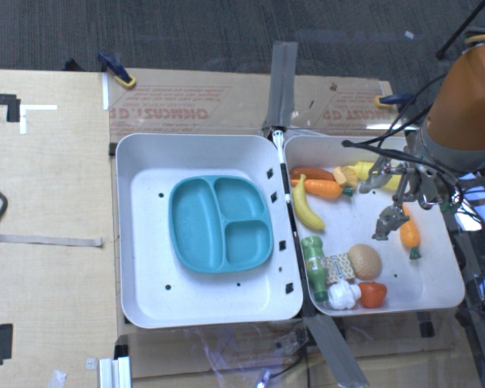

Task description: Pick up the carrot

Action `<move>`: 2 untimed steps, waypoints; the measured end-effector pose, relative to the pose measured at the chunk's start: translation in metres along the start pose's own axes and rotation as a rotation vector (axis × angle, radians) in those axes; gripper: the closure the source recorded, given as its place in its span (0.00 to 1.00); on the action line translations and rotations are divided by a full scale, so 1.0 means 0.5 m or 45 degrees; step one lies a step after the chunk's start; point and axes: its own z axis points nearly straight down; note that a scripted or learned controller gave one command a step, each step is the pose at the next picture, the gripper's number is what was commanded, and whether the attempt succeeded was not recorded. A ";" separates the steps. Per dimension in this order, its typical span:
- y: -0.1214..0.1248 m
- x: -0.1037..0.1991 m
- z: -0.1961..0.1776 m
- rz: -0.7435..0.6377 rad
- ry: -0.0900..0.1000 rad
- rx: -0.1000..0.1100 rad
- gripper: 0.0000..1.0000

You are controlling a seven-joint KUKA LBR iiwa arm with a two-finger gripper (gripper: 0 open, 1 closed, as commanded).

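Observation:
A small orange carrot point(409, 234) with a green stub lies in the right bin point(436, 293), near its right wall. My gripper point(373, 210) hovers over that bin's middle, reaching in from the right, open, with nothing between its fingers. Its lower finger point(387, 221) sits just left of the small carrot, close to it or touching. A second, longer orange carrot-like piece point(323, 189) with a green tip lies at the bin's back left, beside a banana point(306, 207).
The right bin also holds a red piece point(311, 174), a yellow piece point(357, 171), a green bottle point(314, 257), a bread roll point(364, 259), a white garlic-like piece point(342, 295) and a tomato point(373, 294). In the left bin point(137, 241) sits a teal divided plate point(221, 223).

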 end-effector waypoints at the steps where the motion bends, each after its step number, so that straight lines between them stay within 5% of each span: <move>1: -0.126 -0.077 0.105 -0.503 -0.001 -0.001 0.00; 2: -0.188 -0.078 0.230 -0.569 -0.001 -0.010 0.00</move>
